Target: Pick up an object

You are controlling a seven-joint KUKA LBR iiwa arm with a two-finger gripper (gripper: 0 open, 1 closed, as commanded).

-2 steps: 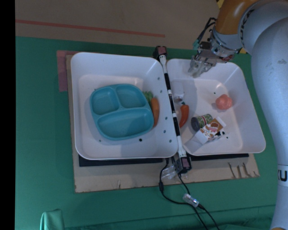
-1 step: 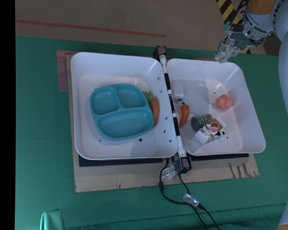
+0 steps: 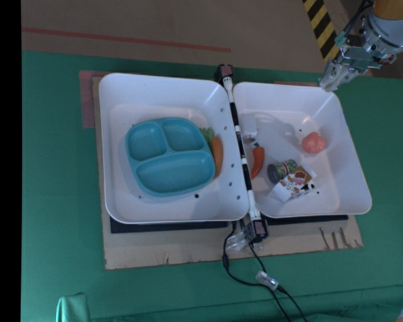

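Gripper (image 3: 331, 80) hangs at the far right, just over the far right corner of the right bin (image 3: 352, 179). We can't tell whether it's wide or narrow; nothing shows held in it. Above it we see the grey wrist w/ an orange band (image 3: 387, 11) at the top edge.

Right bin contents, left to right: a small orange-red carrot-shaped toy (image 3: 257, 161) beside the divider; a dark round can (image 3: 281, 170) lying on its side; a small printed carton (image 3: 295, 183) touching the can on its near side; a pink-orange round fruit (image 3: 313, 143) farther right, apart from the rest. All lie well apart from the gripper, on the bin floor.

Left bin (image 3: 119, 207) holds a teal divided plate (image 3: 169, 156) w/ three compartments. An orange carrot toy w/ green top (image 3: 216, 153) sits against the plate's right edge.

Both bins rest on cardboard (image 3: 170, 255) over a green table (image 3: 56, 188). A black-and-white rail (image 3: 240, 148) runs btwn the bins, near to far. At its near end a cable (image 3: 252, 277) trails toward us across the table. Yellow-black hazard tape (image 3: 322, 25) shows on the floor at far right.
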